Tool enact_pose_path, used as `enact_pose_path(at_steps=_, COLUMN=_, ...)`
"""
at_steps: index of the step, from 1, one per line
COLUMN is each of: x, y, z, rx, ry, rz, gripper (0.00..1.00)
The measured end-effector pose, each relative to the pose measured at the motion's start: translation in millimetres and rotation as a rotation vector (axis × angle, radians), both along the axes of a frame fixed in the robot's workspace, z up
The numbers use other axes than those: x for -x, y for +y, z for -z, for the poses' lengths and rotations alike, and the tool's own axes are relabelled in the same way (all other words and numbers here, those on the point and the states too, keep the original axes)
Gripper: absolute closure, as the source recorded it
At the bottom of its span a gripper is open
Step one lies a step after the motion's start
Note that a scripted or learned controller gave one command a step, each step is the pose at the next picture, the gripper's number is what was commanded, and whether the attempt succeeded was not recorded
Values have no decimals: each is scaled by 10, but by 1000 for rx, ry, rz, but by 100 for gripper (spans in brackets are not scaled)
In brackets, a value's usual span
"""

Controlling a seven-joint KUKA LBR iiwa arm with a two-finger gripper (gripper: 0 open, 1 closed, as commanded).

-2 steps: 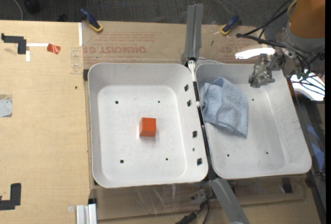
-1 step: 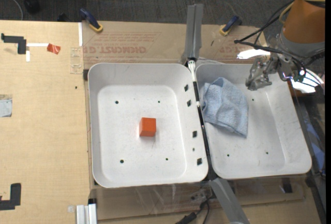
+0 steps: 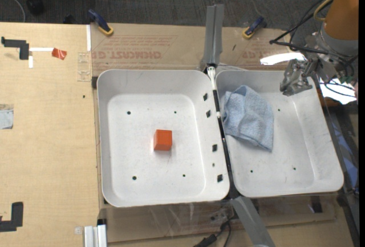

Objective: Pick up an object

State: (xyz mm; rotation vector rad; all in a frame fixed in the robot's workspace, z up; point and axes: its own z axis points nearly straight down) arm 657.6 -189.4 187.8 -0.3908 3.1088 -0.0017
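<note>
An orange-red block rests near the middle of the left white bin. A crumpled light-blue cloth lies in the left part of the right white bin, close to the divider. My gripper hangs over the far right corner of the right bin, to the right of the cloth and apart from it. Nothing shows between its fingers.
A grey upright post stands at the back between the two bins. Clamps hold the cardboard backing at the rear. A wooden board lies left of the bins. Cables hang near the arm at the right.
</note>
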Motion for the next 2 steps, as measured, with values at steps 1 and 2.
enact_pose_path(at_steps=1, x=-17, y=0, z=-112, rx=-1, ry=-8, rz=4, gripper=100)
enact_pose_path(at_steps=2, x=345, y=-252, z=398, rx=-2, ry=4, rz=263, gripper=100)
